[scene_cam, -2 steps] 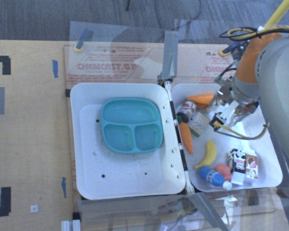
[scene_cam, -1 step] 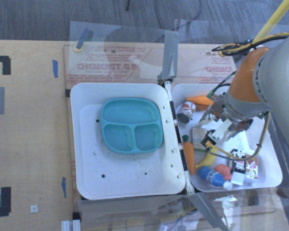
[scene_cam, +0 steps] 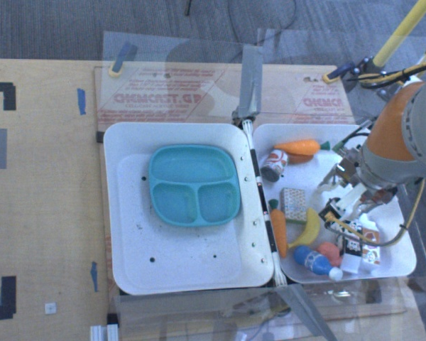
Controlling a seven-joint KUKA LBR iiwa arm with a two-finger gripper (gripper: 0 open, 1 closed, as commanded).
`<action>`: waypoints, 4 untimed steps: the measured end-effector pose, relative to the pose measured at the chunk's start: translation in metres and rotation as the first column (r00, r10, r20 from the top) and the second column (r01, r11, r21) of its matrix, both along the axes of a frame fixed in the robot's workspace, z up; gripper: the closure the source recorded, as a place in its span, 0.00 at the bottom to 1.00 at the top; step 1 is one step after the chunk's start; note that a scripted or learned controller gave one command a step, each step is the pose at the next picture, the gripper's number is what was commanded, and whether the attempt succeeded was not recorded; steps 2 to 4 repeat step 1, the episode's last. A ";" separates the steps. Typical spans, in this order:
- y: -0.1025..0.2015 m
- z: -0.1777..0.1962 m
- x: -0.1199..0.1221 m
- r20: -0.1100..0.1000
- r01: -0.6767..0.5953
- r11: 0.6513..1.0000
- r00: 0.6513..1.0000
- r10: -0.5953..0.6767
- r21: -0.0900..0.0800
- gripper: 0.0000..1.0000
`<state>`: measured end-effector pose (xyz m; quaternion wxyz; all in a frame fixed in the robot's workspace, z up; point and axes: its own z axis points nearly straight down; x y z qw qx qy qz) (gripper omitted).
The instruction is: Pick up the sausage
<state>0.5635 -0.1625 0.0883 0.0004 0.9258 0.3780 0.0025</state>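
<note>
- Left shallow white bin [scene_cam: 128,261]: holds one teal plastic plate with three compartments [scene_cam: 194,185], lying flat toward the bin's far edge.
- Right shallow white bin [scene_cam: 401,261]: holds a scatter of small items.
- Orange toy carrot with a green tip [scene_cam: 298,148]: lies along the right bin's far edge.
- Small red-and-white can [scene_cam: 273,164]: lies tilted just beside that carrot, near the bin's far left corner.
- Second orange carrot-like piece [scene_cam: 278,231]: lies along the right bin's left edge.
- Speckled square block [scene_cam: 293,203] and yellow toy banana [scene_cam: 309,227]: sit mid-bin, close together, the banana nearer the camera.
- Blue plastic bottle with a white cap [scene_cam: 314,262]: lies along the bin's near edge.
- Reddish-pink rounded sausage piece [scene_cam: 329,251]: rests near the bin's near edge, just beside the blue bottle and beside a white carton-like item [scene_cam: 366,251].
- Grey arm with orange band [scene_cam: 394,137]: enters over the right bin's right edge.
- Two-finger gripper [scene_cam: 344,215]: hangs above the bin's middle, near the banana and apart from the sausage; claw state cannot be determined.
</note>
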 end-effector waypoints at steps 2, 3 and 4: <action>-0.005 0.000 -0.017 0.003 0.119 0.993 0.993 -0.119 0.001 0.00; -0.005 0.000 -0.017 0.003 0.119 0.993 0.993 -0.119 0.001 0.00; -0.005 0.000 -0.017 0.003 0.119 0.993 0.993 -0.119 0.001 0.00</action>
